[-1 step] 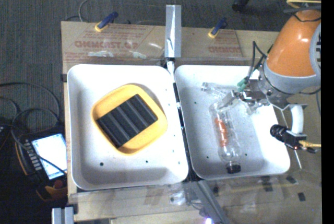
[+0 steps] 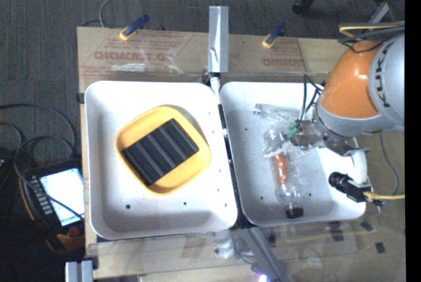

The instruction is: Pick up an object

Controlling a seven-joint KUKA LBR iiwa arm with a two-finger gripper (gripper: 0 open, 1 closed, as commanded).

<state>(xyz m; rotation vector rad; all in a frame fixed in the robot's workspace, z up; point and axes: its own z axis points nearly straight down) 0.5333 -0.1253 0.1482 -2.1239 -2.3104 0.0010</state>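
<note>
— Orange band on my arm [image 2: 368, 90] sits highest, at the right; the wrist bends down into the right bin [image 2: 250, 202].

— And the gripper?

— My gripper [image 2: 299, 136] is low over the clear plastic bottle [image 2: 283, 169]. I cannot tell whether its jaws are open or closed.

— Contents?

— That bottle lies lengthwise in the right bin, black cap toward me. In the left bin [image 2: 105, 208] I see a yellow tray with a black ridged insert [image 2: 163, 148].

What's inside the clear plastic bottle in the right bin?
Through the clear bottle, an orange-red piece shows inside near its middle. Its black cap hides the neck, and glare blurs the upper end.
</note>
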